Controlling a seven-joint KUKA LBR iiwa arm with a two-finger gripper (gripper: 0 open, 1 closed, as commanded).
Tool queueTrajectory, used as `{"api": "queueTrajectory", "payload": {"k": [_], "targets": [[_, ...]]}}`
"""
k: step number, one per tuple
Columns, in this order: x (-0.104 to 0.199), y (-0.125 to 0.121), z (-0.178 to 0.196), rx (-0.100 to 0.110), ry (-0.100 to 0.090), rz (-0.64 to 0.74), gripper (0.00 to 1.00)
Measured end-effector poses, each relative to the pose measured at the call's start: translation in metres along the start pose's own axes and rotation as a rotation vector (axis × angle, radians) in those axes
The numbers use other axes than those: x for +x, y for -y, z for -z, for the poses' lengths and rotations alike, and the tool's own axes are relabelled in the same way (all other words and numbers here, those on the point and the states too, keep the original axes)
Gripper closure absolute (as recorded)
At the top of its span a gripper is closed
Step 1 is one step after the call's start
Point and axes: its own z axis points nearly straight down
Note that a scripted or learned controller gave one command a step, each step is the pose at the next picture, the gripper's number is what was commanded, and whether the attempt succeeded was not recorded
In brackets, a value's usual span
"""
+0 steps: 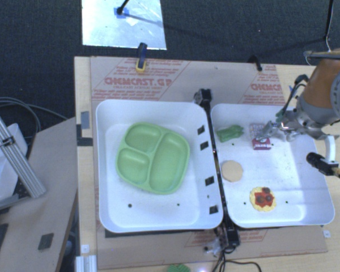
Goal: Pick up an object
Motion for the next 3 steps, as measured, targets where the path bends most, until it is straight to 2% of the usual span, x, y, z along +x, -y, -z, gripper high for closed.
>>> {"api": "queueTrajectory", "payload": {"k": [1,2,3], "targets": [[0.064,-0.031,0.093,0.003,-0.003,0.005,0.00],[0.044,0.067,-0.009,0.023,-0.006,-0.009,0.00],[-0.006,0.000,0.084,-0.001,0.004,-0.002,0.00]]}}
